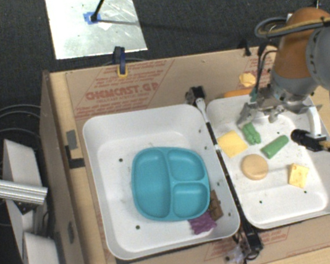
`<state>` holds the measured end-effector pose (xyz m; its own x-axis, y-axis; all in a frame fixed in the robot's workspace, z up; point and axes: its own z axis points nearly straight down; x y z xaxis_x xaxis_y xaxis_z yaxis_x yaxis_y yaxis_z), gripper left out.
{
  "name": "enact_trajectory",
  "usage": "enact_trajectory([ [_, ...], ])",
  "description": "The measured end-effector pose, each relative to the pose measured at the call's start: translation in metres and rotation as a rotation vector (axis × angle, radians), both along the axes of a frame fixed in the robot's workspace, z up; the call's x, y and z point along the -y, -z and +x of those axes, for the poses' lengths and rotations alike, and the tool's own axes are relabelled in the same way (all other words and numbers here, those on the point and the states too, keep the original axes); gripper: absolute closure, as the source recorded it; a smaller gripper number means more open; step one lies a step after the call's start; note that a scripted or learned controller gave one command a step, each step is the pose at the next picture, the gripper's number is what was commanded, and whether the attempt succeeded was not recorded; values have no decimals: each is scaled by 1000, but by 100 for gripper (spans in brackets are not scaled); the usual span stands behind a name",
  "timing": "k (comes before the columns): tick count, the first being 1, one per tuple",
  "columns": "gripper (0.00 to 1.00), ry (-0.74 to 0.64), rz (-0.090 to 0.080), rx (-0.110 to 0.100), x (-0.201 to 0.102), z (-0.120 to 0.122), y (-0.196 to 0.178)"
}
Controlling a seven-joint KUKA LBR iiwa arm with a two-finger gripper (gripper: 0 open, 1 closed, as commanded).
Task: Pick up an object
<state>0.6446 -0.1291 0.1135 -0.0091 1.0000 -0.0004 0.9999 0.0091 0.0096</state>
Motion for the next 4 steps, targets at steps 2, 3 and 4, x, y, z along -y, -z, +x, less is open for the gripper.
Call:
enact_trajectory([
  [2, 0, 3, 2, -8, -25, -99, 28],
  [3, 0, 10, 2, -14, -21, -154, 30],
  [4, 0, 4, -1, -4, -16, -110, 29],
])
